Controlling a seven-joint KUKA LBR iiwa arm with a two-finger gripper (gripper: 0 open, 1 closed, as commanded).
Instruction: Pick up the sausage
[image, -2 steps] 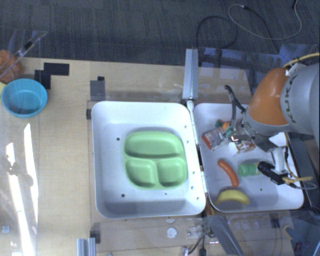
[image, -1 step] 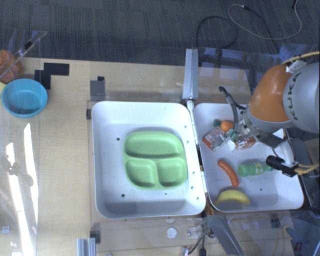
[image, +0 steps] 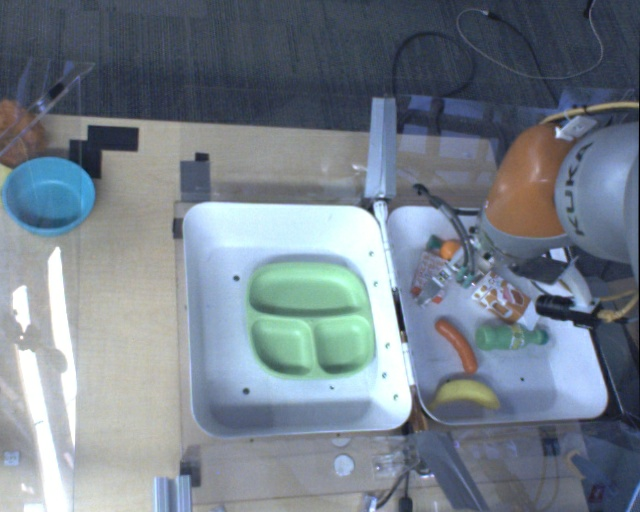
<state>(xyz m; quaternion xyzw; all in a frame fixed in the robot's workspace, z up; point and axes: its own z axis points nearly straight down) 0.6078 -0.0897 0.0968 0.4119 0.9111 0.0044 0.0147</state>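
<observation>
While we look down on the bench, we take the sausage (image: 456, 343) as our landmark: it lies slantwise on the floor of the right bin (image: 590, 395), apart from everything around it. Above it and to its right we see the arm (image: 560, 190), its orange band over the bin's upper right, and the gripper (image: 476, 250) sits above the sausage near the bin's upper middle; we cannot tell how it stands or whether it touches anything. Just below the sausage rests a banana (image: 464, 394), to its right a green bottle (image: 510, 338), above that a snack packet (image: 499, 297), and up-left another packet (image: 433, 275). Left of the sausage, in the left bin (image: 210, 300), lies a green divided tray (image: 309, 318).
</observation>
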